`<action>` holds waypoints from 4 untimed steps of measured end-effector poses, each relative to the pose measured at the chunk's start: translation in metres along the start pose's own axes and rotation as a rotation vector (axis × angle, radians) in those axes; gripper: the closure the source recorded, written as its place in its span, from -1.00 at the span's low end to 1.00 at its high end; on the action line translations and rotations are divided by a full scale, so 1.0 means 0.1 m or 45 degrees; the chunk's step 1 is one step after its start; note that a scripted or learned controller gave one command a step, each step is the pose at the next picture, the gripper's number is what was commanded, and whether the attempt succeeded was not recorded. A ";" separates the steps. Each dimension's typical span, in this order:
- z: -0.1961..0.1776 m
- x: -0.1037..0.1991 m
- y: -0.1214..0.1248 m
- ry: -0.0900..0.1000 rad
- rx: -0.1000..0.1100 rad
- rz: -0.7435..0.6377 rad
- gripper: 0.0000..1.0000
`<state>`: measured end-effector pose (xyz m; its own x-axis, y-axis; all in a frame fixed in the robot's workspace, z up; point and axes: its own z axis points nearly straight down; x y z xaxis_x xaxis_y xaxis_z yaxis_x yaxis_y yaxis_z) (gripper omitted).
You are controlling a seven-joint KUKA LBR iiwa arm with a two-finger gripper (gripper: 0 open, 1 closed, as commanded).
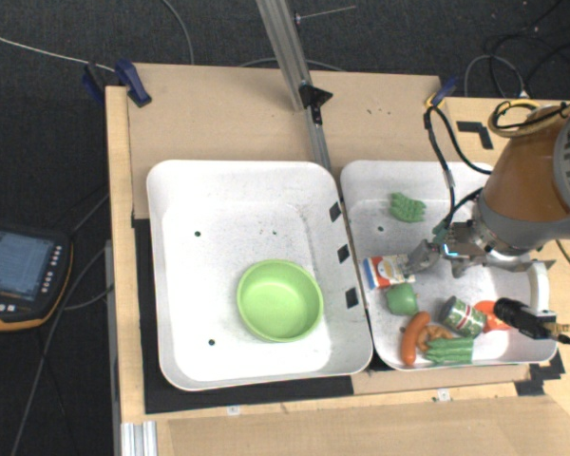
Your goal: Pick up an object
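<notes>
Reaching end effector above right bin

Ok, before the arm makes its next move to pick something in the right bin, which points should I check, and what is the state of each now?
1. Gripper is over the right white bin, beside the small red and white carton: ok.
2. Something between the fingers: cannot tell.
3. Space around the carton: not ok, the round green ball touches it.
4. Near corner: not ok, the green can, orange sausage and green bean-like piece are crowded.
5. Easier target: ok, the pale green leafy piece lies alone.
6. Light green plastic bowl in the left white bin, away from the arm: ok.
</notes>
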<state>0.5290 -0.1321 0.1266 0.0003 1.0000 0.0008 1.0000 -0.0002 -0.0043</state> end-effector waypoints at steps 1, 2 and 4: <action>0.31 0.00 0.01 -0.001 -0.007 -0.001 -1.00; 0.19 0.01 0.02 0.000 -0.011 -0.002 1.00; -0.84 -0.07 0.01 -0.002 -0.011 -0.001 1.00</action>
<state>0.5302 -0.1396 0.2105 -0.0001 1.0000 -0.0007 1.0000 0.0002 0.0042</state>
